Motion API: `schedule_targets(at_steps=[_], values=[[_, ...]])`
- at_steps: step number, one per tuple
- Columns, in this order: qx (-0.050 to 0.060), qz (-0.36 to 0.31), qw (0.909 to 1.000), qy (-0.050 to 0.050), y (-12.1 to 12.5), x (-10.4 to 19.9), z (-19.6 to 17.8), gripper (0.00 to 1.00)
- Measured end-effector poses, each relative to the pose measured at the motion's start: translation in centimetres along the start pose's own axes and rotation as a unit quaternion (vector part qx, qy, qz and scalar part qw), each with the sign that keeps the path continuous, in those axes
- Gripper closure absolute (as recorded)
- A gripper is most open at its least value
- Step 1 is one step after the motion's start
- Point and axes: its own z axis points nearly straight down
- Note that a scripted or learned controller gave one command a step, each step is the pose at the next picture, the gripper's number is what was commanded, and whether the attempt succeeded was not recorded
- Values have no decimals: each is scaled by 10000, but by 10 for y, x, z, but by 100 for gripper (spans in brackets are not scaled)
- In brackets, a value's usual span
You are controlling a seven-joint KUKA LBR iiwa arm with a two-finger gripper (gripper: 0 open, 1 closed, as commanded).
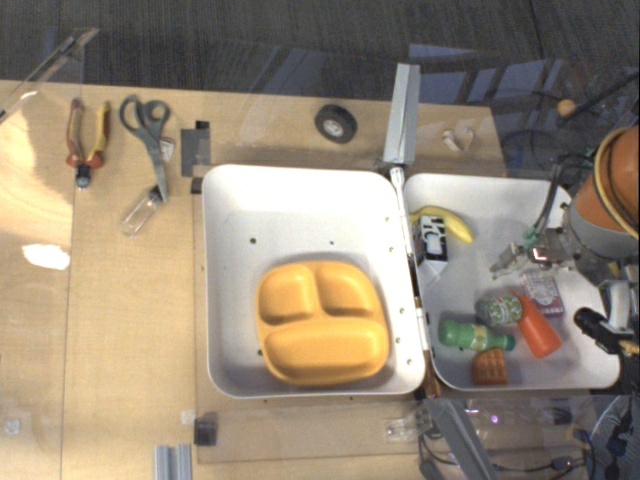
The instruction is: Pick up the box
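Note:
A small black-and-white box (433, 239) lies at the left wall of the right bin (480, 190), just under a yellow banana (447, 222). My gripper (519, 255) hangs over the middle of that bin, to the right of the box and apart from it. The grey arm with its orange band (612, 183) reaches in from the right. Just below the gripper lies a small pinkish packet (542, 291). Nothing shows held in the gripper.
In the right bin's front part lie a green bottle (474, 335), a round green-and-red can (500, 309), an orange piece (538, 334) and a brown block (489, 367). A yellow divided tray (322, 321) sits in the left bin (300, 193). Scissors, pliers and a tape roll lie on the bench.

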Motion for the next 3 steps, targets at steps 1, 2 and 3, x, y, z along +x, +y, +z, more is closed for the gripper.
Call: schedule_targets(at_steps=[1,2,3], values=[[80,-209,9997,26,-31,3,-5,0],[-13,258,9997,-11,-34,71,-2,0],[171,274,9995,50,-50,14,-18,0]])
